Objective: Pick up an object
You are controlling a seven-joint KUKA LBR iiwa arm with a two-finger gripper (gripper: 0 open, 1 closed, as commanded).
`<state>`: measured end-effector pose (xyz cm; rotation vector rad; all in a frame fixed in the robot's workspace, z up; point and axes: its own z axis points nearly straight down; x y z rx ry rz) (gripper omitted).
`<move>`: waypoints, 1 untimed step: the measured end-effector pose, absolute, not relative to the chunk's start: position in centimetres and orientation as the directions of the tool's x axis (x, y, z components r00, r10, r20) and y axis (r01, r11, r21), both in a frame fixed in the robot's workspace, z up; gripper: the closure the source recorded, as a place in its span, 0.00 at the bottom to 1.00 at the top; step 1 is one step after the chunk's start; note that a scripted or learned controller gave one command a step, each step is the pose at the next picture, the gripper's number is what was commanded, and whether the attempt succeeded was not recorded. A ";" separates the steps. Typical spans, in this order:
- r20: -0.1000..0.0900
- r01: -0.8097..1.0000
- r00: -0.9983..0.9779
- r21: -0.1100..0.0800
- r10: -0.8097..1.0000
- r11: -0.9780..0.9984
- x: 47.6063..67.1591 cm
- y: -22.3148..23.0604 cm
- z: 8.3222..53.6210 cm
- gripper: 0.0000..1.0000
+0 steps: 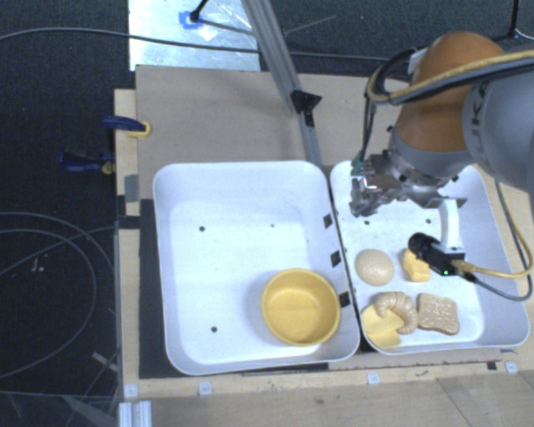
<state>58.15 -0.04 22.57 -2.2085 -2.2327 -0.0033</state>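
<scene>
The brown bench (214, 114) takes up the middle of the view, with dark floor around it. The grey arm (507, 114) reaches in from the right, its orange band bulging above the wrist. Two shallow white bins sit side by side, touching along their inner rims.

The left bin (231, 229) holds a single yellow bowl (301, 306), upright near its lower right corner, close to the shared rim. The right bin (485, 229) holds the smaller pickable things, all gathered in its lower half.

The gripper (367, 196) hangs over the upper left part of the right bin, above a bare patch of floor. It is up-frame of the food pieces and apart from them. Whether it is open or closed cannot be told from this angle.

Below it lies a pale round bun (374, 267). A slice of toast (437, 313) lies flat toward the bin's lower edge. Just left of the toast is a curled croissant (399, 310), which rests against a flat yellow piece (381, 327) in the lower left corner. A small yellow chunk (416, 267) sits just right of the bun.
</scene>
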 end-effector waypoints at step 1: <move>0.002 1.000 -0.011 0.001 1.000 0.011 57.3 5.1 21.8 1.00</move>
